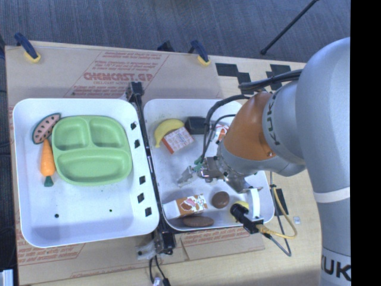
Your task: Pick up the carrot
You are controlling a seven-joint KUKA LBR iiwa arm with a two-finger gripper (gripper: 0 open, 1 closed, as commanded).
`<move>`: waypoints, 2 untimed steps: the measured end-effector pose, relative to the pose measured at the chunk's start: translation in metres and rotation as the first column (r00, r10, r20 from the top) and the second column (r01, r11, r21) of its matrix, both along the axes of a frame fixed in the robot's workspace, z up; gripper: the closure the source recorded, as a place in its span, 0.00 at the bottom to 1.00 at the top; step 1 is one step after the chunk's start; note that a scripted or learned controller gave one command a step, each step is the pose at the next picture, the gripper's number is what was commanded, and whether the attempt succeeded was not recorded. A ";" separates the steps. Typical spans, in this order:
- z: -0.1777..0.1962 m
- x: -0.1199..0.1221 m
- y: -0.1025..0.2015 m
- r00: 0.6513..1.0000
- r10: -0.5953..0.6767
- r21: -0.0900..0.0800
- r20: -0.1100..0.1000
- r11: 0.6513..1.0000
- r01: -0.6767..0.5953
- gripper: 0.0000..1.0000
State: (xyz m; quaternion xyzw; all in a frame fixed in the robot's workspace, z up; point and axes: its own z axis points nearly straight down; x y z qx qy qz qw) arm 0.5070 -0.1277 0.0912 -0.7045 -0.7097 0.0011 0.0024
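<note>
Camera view —
A: Slim orange carrot (47, 159) lies in left bin, beside green tray, long axis up-down.
B: End effector (191, 173) over right bin, well apart; finger state indeterminate.

The grey arm (309, 130) bends in from the right, its jaws seemingly slightly parted, pointing left.

Both white bins (36, 219) look like smooth, slightly glossy plastic. In the left one, the green divided tray (92, 149) is smooth matt plastic, and beside it the carrot (47, 159) has a dull, rubbery-looking orange finish. Under the bins lies printed brown cardboard (113, 70), matt and papery. The arm's grey shell (324, 124) is glossy, its orange band (253, 133) satin-smooth.
</note>
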 end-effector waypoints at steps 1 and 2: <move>0.000 0.059 -0.007 1.000 -0.002 0.000 0.002 1.000 0.002 0.00; 0.000 0.035 0.015 1.000 0.001 -0.001 0.000 1.000 -0.001 0.00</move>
